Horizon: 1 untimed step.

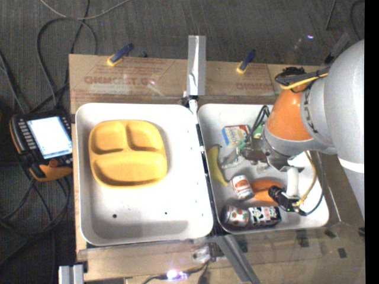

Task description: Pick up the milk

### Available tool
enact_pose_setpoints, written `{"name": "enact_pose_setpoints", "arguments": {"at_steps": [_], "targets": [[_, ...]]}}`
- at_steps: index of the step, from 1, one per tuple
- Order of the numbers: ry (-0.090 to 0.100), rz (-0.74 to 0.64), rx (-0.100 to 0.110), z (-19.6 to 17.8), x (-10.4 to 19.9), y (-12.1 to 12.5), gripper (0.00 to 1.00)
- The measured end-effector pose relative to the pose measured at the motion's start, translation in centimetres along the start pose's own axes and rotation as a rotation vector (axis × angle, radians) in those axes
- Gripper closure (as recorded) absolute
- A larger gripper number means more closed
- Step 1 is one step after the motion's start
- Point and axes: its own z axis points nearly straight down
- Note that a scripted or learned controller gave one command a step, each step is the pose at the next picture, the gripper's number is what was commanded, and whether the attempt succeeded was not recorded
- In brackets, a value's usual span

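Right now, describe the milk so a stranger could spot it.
Look in the right bin, at its far end. The milk is the small blue-and-green carton beside the gripper. Its neighbours are a yellow banana and round cans; it alone is boxy.

A yellow divided tray lay in the left white bin. In the right bin a banana rested along the left wall, near a small red-and-white can, a carrot and a dark can (lying on its side). A handheld pendant sat left of the bench.
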Motion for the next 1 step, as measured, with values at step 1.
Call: {"name": "enact_pose_setpoints", "arguments": {"at_steps": [1], "targets": [[-0.001, 0.27, 0.017, -13.47, -3.66, 3.25, 0.0]]}}
